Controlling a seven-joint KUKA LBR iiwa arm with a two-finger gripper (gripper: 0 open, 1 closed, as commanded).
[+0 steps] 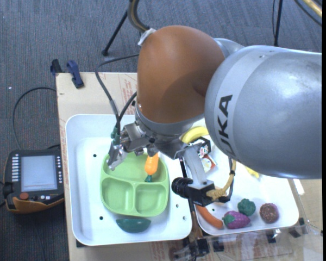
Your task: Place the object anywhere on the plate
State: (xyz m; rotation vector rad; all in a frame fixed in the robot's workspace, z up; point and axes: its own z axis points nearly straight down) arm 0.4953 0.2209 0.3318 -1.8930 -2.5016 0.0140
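Centrally, one grey arm (261, 107) with a broad orange band (176, 72) reaches in from the right of the frame and covers much of the two bins.

Jaws (131, 148): positioned just left of centre, over the upper edge of the green plate. One metal finger (115, 157) shows at the plate's upper-left rim. The orange object lies just to the right of the jaws; whether they are released or clenched cannot be told, and contact with the object cannot be confirmed.

Orange object (151, 166): a small carrot-like piece with a green tip, standing roughly upright over the upper compartment of the plate, toward its right side.

Green plate (119, 192): a divided tray with three compartments, lying in the left white bin (79, 200), lower centre of the frame.

Dark green item (133, 224): rounded, lying in the left bin, touching or just below the plate's lower edge.

Right white bin (285, 222): lower right of the frame, largely under the arm. Contents visible: an orange carrot (209, 216), a purple fruit (236, 219), a green broccoli-like piece (246, 206), a brown round piece (269, 212), and part of a yellow banana (193, 134) near the wrist.

Table (87, 99): pale board beneath the bins, with blue clamps (73, 72) at its upper-left corner.

Handheld control pendant (35, 178): on the carpet at the left edge of the frame.
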